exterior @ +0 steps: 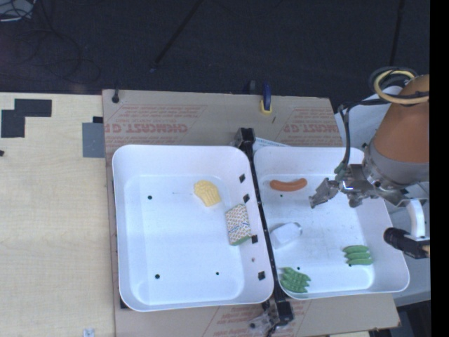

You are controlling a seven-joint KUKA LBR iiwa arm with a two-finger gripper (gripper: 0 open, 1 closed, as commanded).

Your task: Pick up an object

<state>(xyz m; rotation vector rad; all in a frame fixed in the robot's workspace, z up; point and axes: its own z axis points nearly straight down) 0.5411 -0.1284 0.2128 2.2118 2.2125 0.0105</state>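
The cardboard sheet (175, 118) under the two bins is showing red printed lettering, upside down in the camera view. Left of the blue clamp (266, 97) the print is reading approximately "ORMCOST.CP", though the letters are blurred. More red print at the right and along the lower edge is staying illegible.

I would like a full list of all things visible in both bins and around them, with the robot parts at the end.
bins: two, white, side by side on cardboard
corn piece: one, yellow, left bin, upper right part
patterned block: one, yellow-green, left bin, by the right wall
sausage: one, orange-red, right bin, upper left
white object: one, right bin, by the left wall
pea pods: green, right bin, front left corner
green pods: right bin, right side
arm: grey and orange, from the right
pincer: one, metal, over the right bin
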